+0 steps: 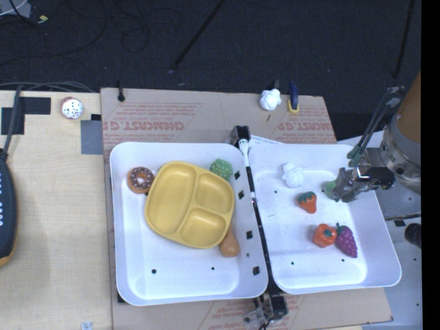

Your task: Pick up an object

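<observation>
Currently the arm is reaching in from the right, and its gripper point(342, 185) is hanging over the upper right part of the right bin point(375, 270). From where I am standing the fingers are reading as a dark cluster, and I cannot tell whether they are spread or closed, or whether anything sits between them.

No object is singled out by the task, so the candidates are whatever is lying loose. In the right bin: a small strawberry point(307, 201) just left of the gripper, a white lump point(293, 175) above it, and lower down an orange pepper point(324, 235) touching a bunch of purple grapes point(346, 240). In the left bin point(130, 280): a yellow divided plate point(190, 203), a doughnut point(141, 179) at its upper left, a green piece point(221, 168) at its upper right edge, and a brownish piece point(229, 245) at its lower right edge.

Risks as I am judging them:
- The gripper is sitting close to the bin's right wall; a straight descent here may be closing on bare floor, with the strawberry left off to the side.
- The strawberry looks small and rounded; an off-centre pinch could be squirting it away.
- The pepper and grapes are touching, so a grab there may be nudging one while catching the other, or dragging both.
- A descent too deep may be jamming the fingertips against the bin floor.
</observation>
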